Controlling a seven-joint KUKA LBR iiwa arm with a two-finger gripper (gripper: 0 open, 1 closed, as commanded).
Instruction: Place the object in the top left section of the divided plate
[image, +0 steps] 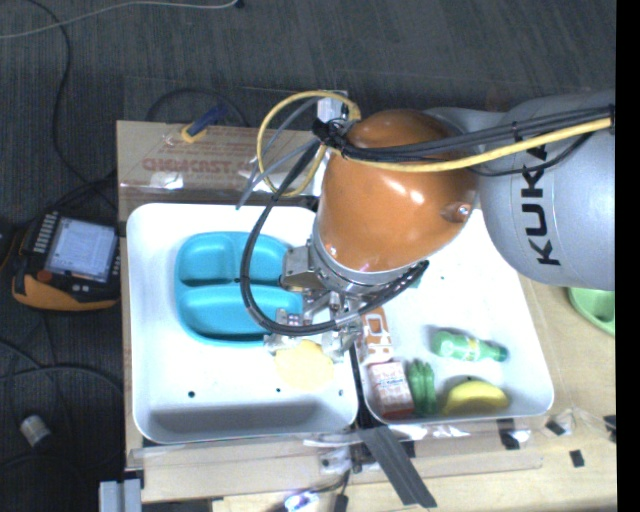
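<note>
The blue divided plate (215, 290) lies in the back half of the left white bin (160, 400); the arm's orange wrist hides its right part. My gripper (322, 332) hangs below that wrist, over the bins' shared wall and just past the plate's front right corner. A pale yellow round object (304, 367) sits directly under and in front of the gripper, on or just above the left bin's floor. Whether the gripper grips it is hidden from this angle.
The right bin (530, 330) holds a brown-red bottle (388, 385), a green leafy item (421, 385), a green bottle (468, 347) and a yellow banana (476, 397). A cardboard box (200, 160) lies behind the bins. A green bowl (605, 305) sits at the far right.
</note>
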